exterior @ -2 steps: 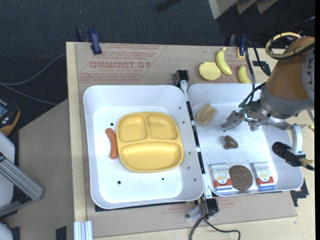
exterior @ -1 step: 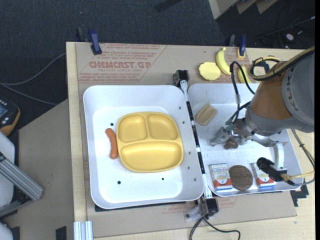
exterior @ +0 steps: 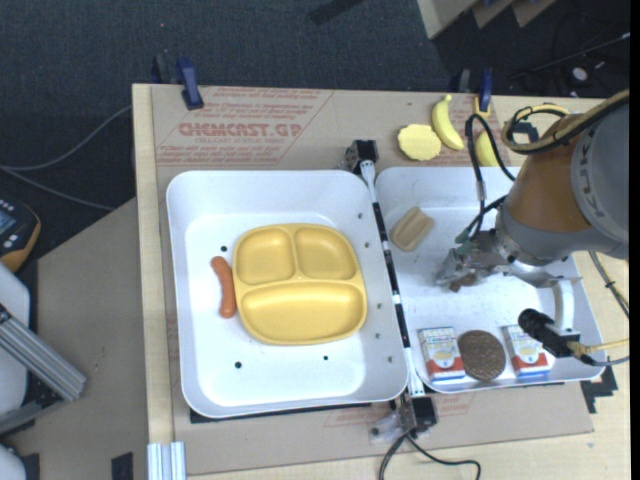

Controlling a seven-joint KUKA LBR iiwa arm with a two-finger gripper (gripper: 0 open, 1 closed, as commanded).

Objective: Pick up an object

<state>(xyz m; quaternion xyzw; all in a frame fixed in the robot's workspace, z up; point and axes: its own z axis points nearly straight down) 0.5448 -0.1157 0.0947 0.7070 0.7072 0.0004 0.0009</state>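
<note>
Gripper (exterior: 462,271) low at centre-right of frame, inside the right bin (exterior: 440,190), grip state impossible to tell. Tan block (exterior: 410,228) lies just up-left of it, the nearest pickable object, probably the target.

Bright, even light; perhaps slightly soft.

- The brown board (exterior: 240,128) covering the surface carries red print reading "CHEMCAST GP", the last letters a little blurred.
- Finer red lines above and below that print are too small to read.
- Two small cartons (exterior: 441,353) bear unreadable labels.
</note>
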